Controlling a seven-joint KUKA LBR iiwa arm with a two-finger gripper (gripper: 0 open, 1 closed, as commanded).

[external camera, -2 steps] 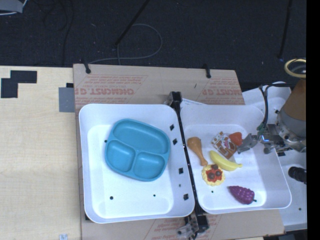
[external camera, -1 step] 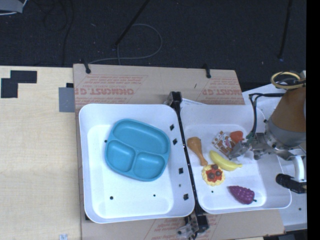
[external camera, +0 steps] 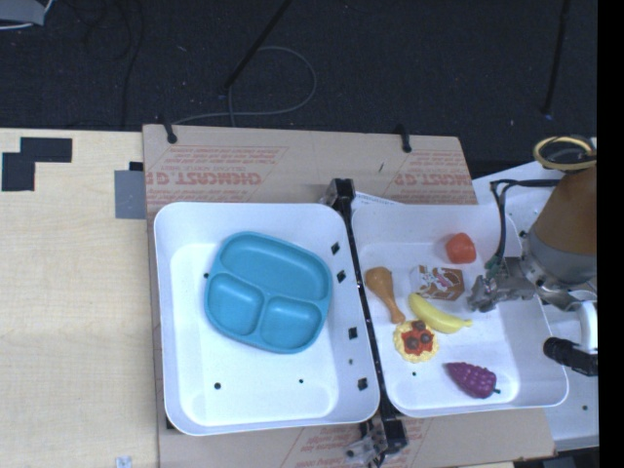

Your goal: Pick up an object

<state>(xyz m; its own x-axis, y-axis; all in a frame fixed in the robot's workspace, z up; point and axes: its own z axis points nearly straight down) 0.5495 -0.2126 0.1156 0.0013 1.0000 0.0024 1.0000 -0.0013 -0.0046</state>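
Observation:
The right bin (external camera: pixel 390 224) holds several toy foods: a red tomato (external camera: pixel 461 248), a brown and white pastry (external camera: pixel 440 282), a chicken drumstick (external camera: pixel 384 292), a yellow banana (external camera: pixel 438 315), a small pizza (external camera: pixel 416 341) and purple grapes (external camera: pixel 472 379). My gripper (external camera: pixel 485 295) hangs low over the right side of this bin, just right of the pastry and the banana's tip. Nothing shows between its fingers.
The left bin (external camera: pixel 185 378) carries a blue divided plate (external camera: pixel 267 292). A black divider (external camera: pixel 357 310) runs between the bins. The arm's grey body with its orange band (external camera: pixel 570 217) comes in from the right, with cables beside it. Cardboard lies under both bins.

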